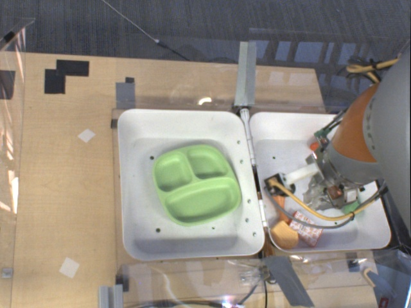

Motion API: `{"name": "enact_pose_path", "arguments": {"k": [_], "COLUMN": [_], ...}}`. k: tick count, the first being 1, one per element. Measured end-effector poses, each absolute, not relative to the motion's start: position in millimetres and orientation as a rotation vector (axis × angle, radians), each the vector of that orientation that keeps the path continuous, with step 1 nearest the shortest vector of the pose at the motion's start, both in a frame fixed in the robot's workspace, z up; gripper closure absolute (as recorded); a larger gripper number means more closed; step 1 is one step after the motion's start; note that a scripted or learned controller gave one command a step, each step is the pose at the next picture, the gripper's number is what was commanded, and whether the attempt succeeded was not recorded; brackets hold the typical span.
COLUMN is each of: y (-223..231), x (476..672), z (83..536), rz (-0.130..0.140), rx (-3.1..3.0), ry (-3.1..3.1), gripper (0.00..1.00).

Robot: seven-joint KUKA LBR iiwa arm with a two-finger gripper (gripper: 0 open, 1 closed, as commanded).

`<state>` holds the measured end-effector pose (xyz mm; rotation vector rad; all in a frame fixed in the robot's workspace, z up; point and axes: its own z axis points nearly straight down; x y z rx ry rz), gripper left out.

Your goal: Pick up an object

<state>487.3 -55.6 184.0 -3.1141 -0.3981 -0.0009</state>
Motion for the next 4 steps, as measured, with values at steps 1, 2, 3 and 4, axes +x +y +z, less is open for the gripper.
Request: {"name": "enact_pose_path", "arguments": {"k": [1, 2, 3, 4], "y": [-138, -24, -74, 101], "x": [486.9, 504.6, 499.9, 502.5], "z": [167, 184, 185, 184], "rz": [0.0, -0.001, 0.001, -0.002], "rx": [-3.118, -3.123, -3.124, -3.122], "ry": [-0.374, -0.324, -0.322, -0.319], "gripper": [1.0, 1.0, 1.0, 1.0]}}
